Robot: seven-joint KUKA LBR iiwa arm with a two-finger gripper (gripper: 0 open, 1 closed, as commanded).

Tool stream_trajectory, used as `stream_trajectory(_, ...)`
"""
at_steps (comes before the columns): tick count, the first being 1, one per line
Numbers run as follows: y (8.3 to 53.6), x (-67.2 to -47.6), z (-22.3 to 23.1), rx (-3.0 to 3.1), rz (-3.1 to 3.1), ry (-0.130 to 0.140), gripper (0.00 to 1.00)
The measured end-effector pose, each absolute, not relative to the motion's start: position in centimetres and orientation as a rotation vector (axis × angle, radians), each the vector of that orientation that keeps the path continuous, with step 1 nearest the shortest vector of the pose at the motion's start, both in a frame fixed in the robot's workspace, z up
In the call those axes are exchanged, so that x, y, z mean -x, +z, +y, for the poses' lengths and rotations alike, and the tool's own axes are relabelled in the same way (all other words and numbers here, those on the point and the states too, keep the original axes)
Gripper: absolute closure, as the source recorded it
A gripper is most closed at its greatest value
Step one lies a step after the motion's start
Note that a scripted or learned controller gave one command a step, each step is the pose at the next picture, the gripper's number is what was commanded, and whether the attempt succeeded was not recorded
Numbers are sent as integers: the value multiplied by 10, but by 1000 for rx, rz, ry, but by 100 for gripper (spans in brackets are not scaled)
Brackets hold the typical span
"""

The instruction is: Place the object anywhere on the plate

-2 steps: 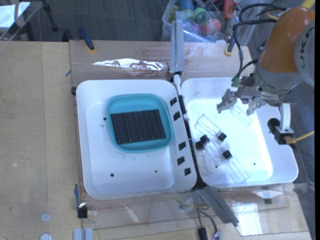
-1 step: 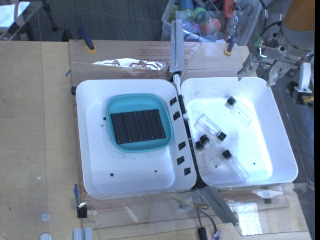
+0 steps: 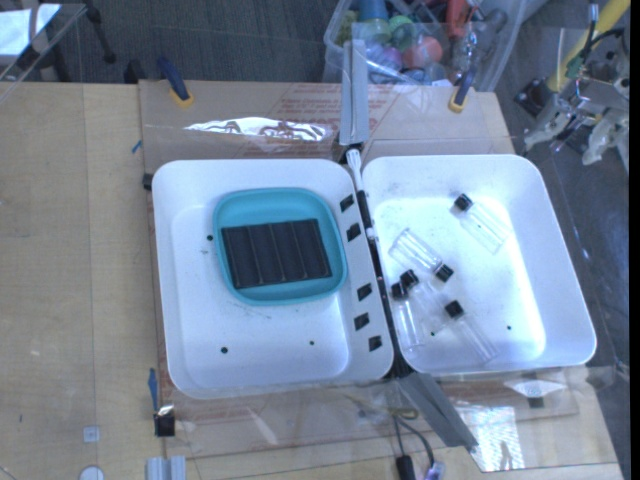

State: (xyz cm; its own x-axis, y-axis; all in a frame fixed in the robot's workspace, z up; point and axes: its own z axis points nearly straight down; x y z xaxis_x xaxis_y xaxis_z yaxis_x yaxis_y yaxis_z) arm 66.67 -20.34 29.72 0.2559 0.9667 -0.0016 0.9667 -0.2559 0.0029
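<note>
The clear vials lie scattered in the right bin, several bunched by the divider, one apart toward the far side. The teal plate sits in the left bin, carrying a dark ribbed insert. Likely trouble: a clear, round vial (hard to sense) could roll or slip from a pinch, and the bunched ones invite a double grab.

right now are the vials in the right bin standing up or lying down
Lying down: the clear vials rest on their sides on the right bin floor, black caps pointing sideways.
</note>
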Motion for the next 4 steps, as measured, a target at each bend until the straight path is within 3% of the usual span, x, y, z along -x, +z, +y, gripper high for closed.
stream_trajectory(1, 408, -668, -214, -2457, 1954, 1, 0)
stream_trajectory(2, 436, -668, -214, -2452, 1958, 1, 0)
stream_trajectory(4, 431, -667, -212, -2649, 1691, -2, 0)
